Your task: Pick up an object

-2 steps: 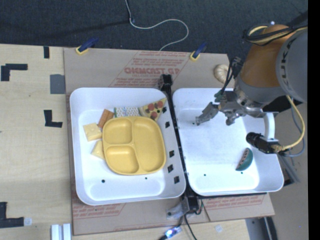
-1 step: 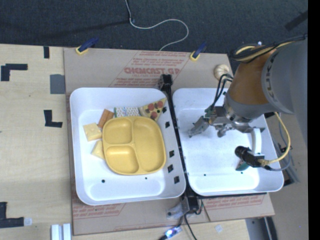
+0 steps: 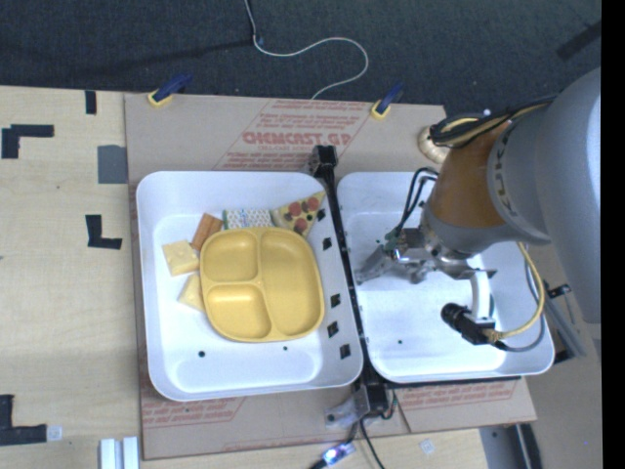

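Note:
The left bin point(image 3: 234, 371) holds a yellow divided plate point(image 3: 262, 283). Small things lie around the plate's far and left sides: a toy pizza slice point(image 3: 301, 211), a patterned white piece point(image 3: 244, 218), an orange block point(image 3: 206, 230), a pale yellow cracker point(image 3: 180, 258) and another yellow piece point(image 3: 189, 294) partly under the plate. My gripper point(image 3: 383, 260) is low in the right bin point(image 3: 444, 364), near its left wall, over bare white floor. No object shows at the gripper. The arm's grey and orange wrist point(image 3: 469, 198) hides the bin's far right part.
Both bins rest on a cardboard sheet point(image 3: 293, 130) held by clips point(image 3: 168, 90) at its far edge. A black clamp strip point(image 3: 337, 262) runs between the bins. A white cable point(image 3: 312, 52) loops across the dark floor behind. A black cable and plug point(image 3: 469, 322) hang from the wrist.

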